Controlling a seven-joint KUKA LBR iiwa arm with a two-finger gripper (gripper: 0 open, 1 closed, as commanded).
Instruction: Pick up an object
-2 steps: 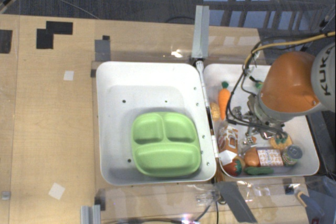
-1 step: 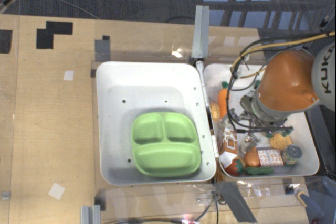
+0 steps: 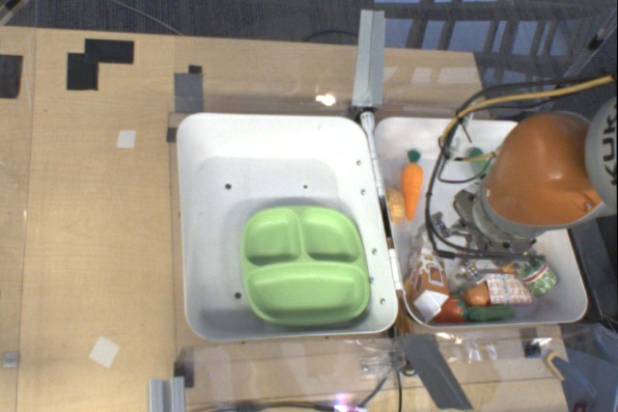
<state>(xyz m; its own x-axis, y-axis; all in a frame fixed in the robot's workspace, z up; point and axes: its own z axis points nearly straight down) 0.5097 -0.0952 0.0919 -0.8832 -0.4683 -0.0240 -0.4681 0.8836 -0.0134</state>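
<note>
The table is light wood and carries two shallow white bins side by side. The left bin holds a green divided plate, which sits toward that bin's 5 o'clock corner, with two small compartments on its far side and one long compartment on its near side. The plate lies flat, and the bare white floor of the bin runs around it from 9 to 1 o'clock.

The right bin holds the small objects. A toy carrot, orange with a green top, lies at about 10 o'clock in that bin, its green end pointing toward 12 and its tip toward 6. Just beside it, against the wall shared with the left bin, is a small yellowish piece. Along the bin's 6 o'clock edge is a cluster of items lying close together: a brown packet, a red piece near a small orange one, a green piece, a white and red printed packet, and a green and white can at the 4 o'clock end of the row.

The arm comes in from 3 o'clock, and its orange band hangs over the middle of the right bin, with black cables looping at its 9 o'clock side. The hand sits beneath the wrist, directly above the cluster, near the printed packet and the brown packet. The wrist hides it from above, so I cannot tell whether it is open, closed, or gripping anything.
</note>
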